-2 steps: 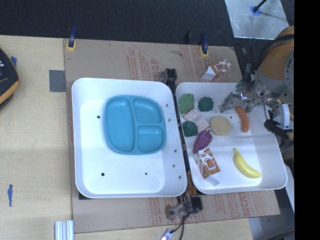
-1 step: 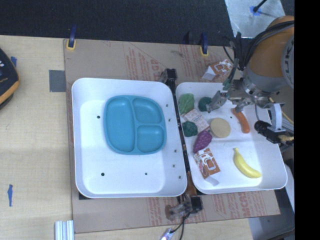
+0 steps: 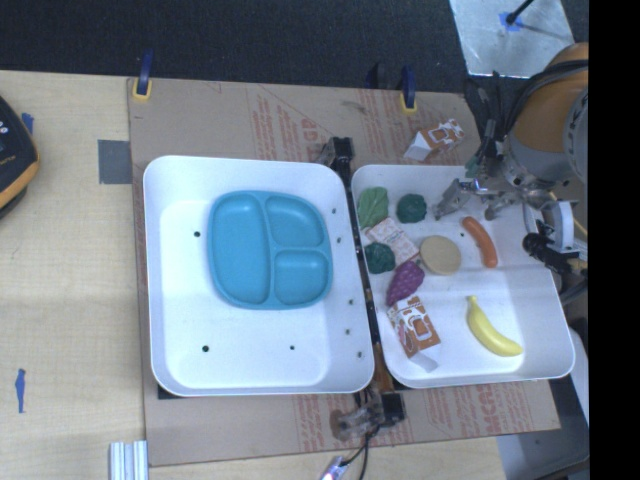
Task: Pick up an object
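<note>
left bin (image 3: 170, 268): blue divided plate (image 3: 270, 248), centred. right bin (image 3: 545, 353): green leaf (image 3: 373, 206), dark green lump (image 3: 411, 208), purple toy (image 3: 405, 280), snack packet (image 3: 414, 326), tan disc (image 3: 440, 255), sausage (image 3: 481, 241), banana (image 3: 492, 330). hand (image 3: 462, 197) over right bin's upper part, just above sausage; fingers spread, nothing between them.

arm (image 3: 560, 118): cut off at right edge | tool (image 3: 462, 196): finger state unclear
</note>
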